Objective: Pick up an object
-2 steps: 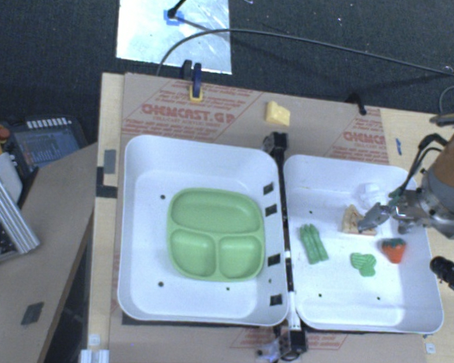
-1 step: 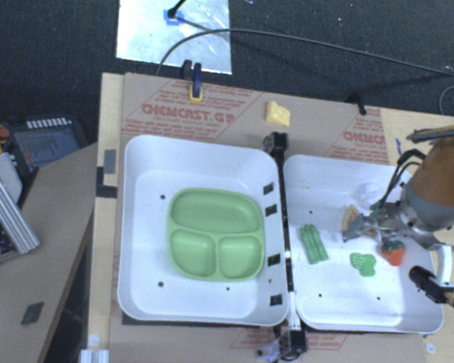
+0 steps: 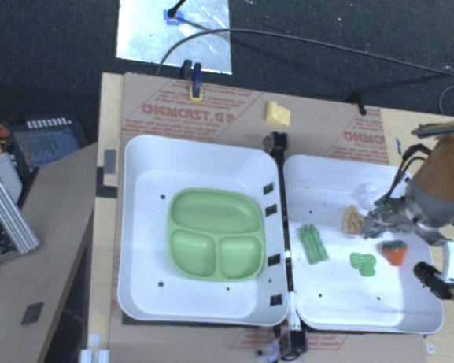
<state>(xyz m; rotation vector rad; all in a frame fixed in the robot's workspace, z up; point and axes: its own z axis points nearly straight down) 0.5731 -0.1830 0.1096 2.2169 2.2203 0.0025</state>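
Observation:
The right bin (image 3: 335,305) holds several small toys. A green ridged piece (image 3: 313,244) lies left of centre, and a small green lump (image 3: 363,264) sits further right. A tan waffle-like piece (image 3: 354,220) lies near the back, and a red-orange strawberry-like toy (image 3: 395,251) rests at the right. My gripper (image 3: 379,226) hangs low over the bin, between the tan piece and the red toy. No object is visibly between its fingers.
The left bin (image 3: 142,209) holds a green divided plate (image 3: 214,235). A yellow block (image 3: 278,113) lies on the cardboard behind the bins. Cables cross the dark floor at the back, and a handheld controller (image 3: 44,145) rests on the left table.

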